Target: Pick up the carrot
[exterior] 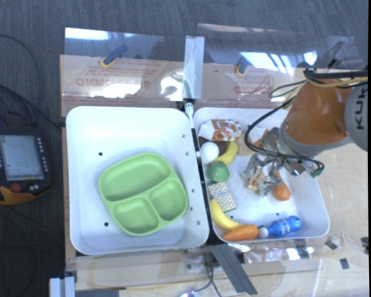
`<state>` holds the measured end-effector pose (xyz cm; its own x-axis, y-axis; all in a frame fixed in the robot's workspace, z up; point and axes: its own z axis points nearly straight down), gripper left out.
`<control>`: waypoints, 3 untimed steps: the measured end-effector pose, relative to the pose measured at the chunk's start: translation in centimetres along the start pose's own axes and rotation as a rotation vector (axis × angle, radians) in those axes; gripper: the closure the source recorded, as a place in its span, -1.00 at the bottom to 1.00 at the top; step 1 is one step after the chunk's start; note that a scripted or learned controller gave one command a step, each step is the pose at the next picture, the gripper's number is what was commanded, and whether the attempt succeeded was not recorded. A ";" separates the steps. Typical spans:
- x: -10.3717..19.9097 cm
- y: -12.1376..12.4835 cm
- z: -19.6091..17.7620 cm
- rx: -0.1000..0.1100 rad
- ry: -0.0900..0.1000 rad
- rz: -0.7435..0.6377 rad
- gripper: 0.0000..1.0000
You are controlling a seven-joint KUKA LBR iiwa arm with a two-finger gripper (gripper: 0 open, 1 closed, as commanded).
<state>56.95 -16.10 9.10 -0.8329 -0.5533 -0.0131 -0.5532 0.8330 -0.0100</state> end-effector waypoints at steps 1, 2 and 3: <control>6.8 -0.8 -0.1 0.000 0.004 -0.001 1.00; 6.7 2.6 -0.2 0.007 -0.001 0.088 1.00; 6.4 2.6 -1.3 0.011 -0.005 0.087 1.00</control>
<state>50.14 -17.52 10.25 -0.8777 -0.4789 -0.0189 -0.4786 0.8778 -0.0194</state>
